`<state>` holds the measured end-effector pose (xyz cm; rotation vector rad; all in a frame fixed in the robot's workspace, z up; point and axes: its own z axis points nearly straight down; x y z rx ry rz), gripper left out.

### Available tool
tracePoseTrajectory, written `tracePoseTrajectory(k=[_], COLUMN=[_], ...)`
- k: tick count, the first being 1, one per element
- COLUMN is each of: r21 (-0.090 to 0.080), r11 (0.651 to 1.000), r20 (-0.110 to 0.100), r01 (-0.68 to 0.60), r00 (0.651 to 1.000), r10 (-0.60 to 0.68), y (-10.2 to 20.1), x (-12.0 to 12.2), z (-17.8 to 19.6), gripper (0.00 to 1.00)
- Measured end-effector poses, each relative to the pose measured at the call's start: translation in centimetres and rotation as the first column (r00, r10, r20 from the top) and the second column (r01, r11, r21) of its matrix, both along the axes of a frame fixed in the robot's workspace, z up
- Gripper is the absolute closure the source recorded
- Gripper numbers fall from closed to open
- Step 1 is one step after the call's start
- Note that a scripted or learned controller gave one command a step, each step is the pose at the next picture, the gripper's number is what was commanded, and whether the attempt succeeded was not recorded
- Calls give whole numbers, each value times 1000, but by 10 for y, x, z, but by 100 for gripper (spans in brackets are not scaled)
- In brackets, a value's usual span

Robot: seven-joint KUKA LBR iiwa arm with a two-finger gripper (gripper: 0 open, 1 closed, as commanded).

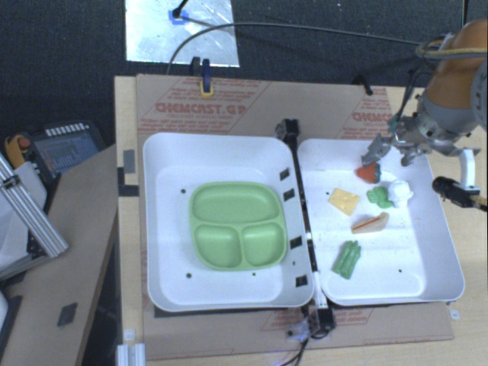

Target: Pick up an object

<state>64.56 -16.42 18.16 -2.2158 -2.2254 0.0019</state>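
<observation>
My gripper hangs over the far part of the right bin, its two fingers spread open with nothing between them. A small red piece lies just below the left fingertip. In the same bin lie a yellow wedge, a green leafy piece touching a white piece, a tan and orange stick, and a green bundle nearer the front.
The left bin holds a light green divided plate. A black divider with clips runs between the bins. A cable arcs over the back, and a grey side table stands at the left.
</observation>
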Motion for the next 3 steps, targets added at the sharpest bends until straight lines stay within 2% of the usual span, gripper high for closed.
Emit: tracePoseTrajectory(k=[1, 2, 3], r21=[0, -2, -2], r11=[1000, 1000, 1000], r20=[-1, 7, 10], r01=[3, 2, -1], r00=[1000, 1000, 1000], r10=[-3, -2, 1], y=[-5, -6, -7], x=[-1, 1, 13], z=[-61, -46, 8], gripper=[0, 100, 100])
